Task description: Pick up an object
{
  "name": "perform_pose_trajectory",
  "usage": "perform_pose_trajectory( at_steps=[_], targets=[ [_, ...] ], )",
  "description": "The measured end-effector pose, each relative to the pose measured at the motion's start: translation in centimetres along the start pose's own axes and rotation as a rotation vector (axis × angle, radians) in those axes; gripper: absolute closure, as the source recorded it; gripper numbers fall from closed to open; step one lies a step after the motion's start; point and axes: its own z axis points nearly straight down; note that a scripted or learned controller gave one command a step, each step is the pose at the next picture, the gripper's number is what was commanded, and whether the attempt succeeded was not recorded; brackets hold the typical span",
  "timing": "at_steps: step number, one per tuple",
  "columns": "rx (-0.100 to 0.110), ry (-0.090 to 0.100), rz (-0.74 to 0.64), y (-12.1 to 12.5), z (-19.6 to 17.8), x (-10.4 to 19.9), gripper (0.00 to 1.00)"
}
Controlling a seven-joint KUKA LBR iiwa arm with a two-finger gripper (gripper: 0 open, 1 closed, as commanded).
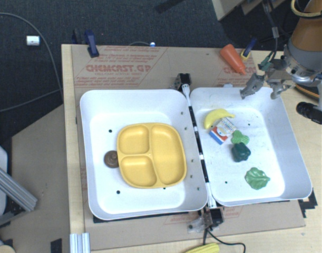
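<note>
Yellow and smooth, the curved banana (pixel 217 117) lies in the right bin (pixel 287 141), touching a small boxy carton (pixel 222 130). My gripper (pixel 263 87) hangs spread and empty over that bin's far rim. I'd descend squarely across the banana, clear of the lumpy green pieces (pixel 240 146).

A: What sits in the left bin (pixel 92 141)?

B: A divided tray (pixel 151 155) lies near its middle, with a small round disc (pixel 111 159) touching the tray's left edge.

A: And the right bin (pixel 287 141)?

B: A banana (pixel 217 117) lies toward its back left, a small carton (pixel 222 130) just in front of it. To the carton's right sit two lumps (pixel 240 145), one before the other. A leafy piece (pixel 256 178) lies nearer the front. The hand (pixel 265 88) hangs over the back rim.
</note>
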Motion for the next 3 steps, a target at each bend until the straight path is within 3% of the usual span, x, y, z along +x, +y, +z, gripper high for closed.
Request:
perform_pose_trajectory(
  at_steps=[1, 2, 3],
  targets=[
    [0.004, 0.001, 0.001, -3.6, 11.4, -1.0, 0.00],
    [-0.009, -0.002, 0.001, -7.2, 13.8, 1.9, 0.00],
    [0.000, 0.000, 0.001, -9.7, 14.2, 2.0, 0.00]
  ],
)
